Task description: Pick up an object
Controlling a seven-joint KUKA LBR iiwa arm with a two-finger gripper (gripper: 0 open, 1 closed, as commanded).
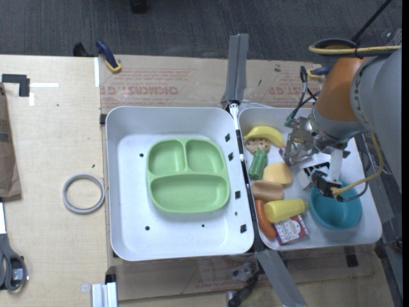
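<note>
While the tool (295, 151) hangs low in the right bin (358, 235), its grip state cannot be told. Just left of it lie a banana (265, 133), a green cylinder (257, 164) and a yellow wedge (278, 173); a blue bowl (335, 213) sits nearer right. The left bin (121, 190) holds a green divided plate (188, 175).

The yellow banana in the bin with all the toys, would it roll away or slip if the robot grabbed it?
The banana is curved, so it would probably rock or spin rather than roll far. It looks smooth and shiny, like plastic toy food, so it may slip between the fingers. It sits against the cookie and the right bin wall, so a push would likely jam it.
</note>
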